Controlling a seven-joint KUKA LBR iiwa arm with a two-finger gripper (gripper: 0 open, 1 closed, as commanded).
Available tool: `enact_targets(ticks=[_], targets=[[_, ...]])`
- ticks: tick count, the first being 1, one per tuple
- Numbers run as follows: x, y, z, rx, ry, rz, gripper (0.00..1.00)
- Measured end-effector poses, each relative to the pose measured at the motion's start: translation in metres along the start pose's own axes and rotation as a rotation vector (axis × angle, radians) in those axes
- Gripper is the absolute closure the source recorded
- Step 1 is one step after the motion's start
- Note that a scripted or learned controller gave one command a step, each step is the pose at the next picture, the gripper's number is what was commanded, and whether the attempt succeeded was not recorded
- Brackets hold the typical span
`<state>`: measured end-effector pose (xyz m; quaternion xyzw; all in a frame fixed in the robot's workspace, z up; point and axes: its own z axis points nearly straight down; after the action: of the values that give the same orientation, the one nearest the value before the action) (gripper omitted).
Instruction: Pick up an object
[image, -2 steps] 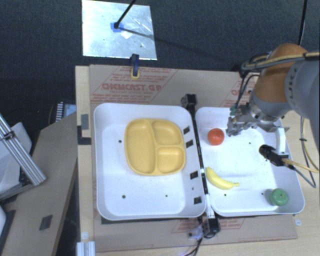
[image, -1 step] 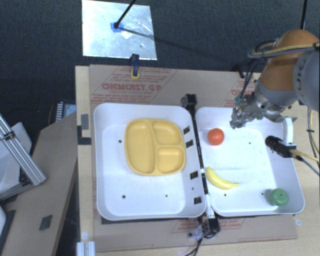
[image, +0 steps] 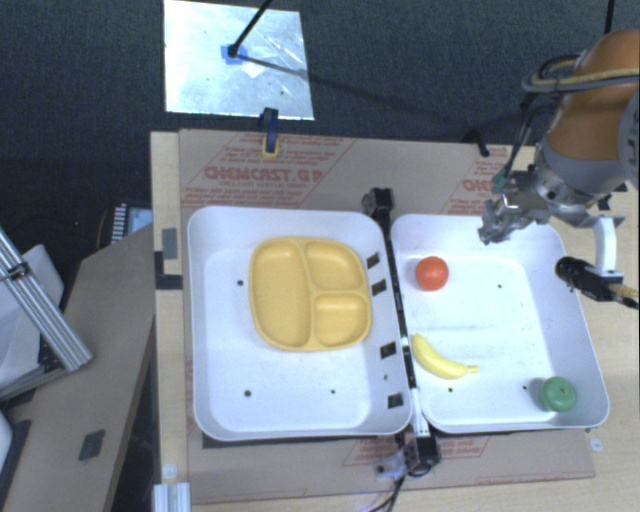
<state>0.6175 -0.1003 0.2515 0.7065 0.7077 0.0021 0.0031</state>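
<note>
Approach step: claw (image: 497, 228) over far edge of right bin (image: 575, 330), grip state unclear (cannot tell). Next: descend onto tomato (image: 431, 273), nearest object.

Dark speckled carpet (image: 80, 110) covers the floor around a pale wooden worktop (image: 165, 170) topped with printed brown cardboard (image: 300, 170). A shiny metal sheet (image: 240, 60) lies on the carpet beyond it. An aluminium frame rail (image: 40, 310) slants at the left edge.
</note>
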Motion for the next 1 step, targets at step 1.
enact_targets(ticks=[1], targets=[[-0.0003, 0.0018, -0.0438, 0.0, 0.0, -0.003, 1.0]])
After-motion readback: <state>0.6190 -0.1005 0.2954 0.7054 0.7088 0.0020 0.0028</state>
